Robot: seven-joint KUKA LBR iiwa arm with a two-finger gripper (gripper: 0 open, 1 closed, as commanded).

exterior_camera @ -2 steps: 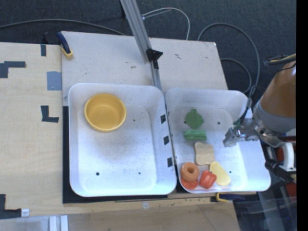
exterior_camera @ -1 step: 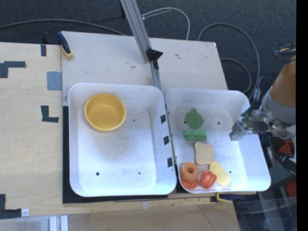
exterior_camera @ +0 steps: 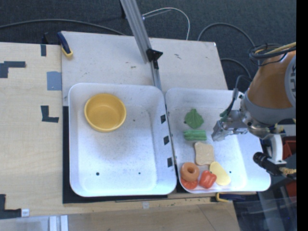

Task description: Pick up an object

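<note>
The right bin (exterior_camera: pixel 250 174) holds several toy foods. A green leaf (exterior_camera: pixel 194 118) lies at its upper left, with a green pod (exterior_camera: pixel 195 135) just below it. A tan bread slice (exterior_camera: pixel 204 153) sits in the middle. Along the front edge are an orange doughnut (exterior_camera: pixel 190 171), a red pepper (exterior_camera: pixel 207 179) and a yellow lemon-like piece (exterior_camera: pixel 220 173). My gripper (exterior_camera: pixel 218 133) hangs over the bin's middle, just right of the green pod and above the bread slice. Nothing shows in its grasp.
The left bin (exterior_camera: pixel 120 177) holds a yellow bowl (exterior_camera: pixel 105 111) at its upper left. A metal pole (exterior_camera: pixel 139 28) slants down to the divider between the bins. Cables lie on the floor behind the bench.
</note>
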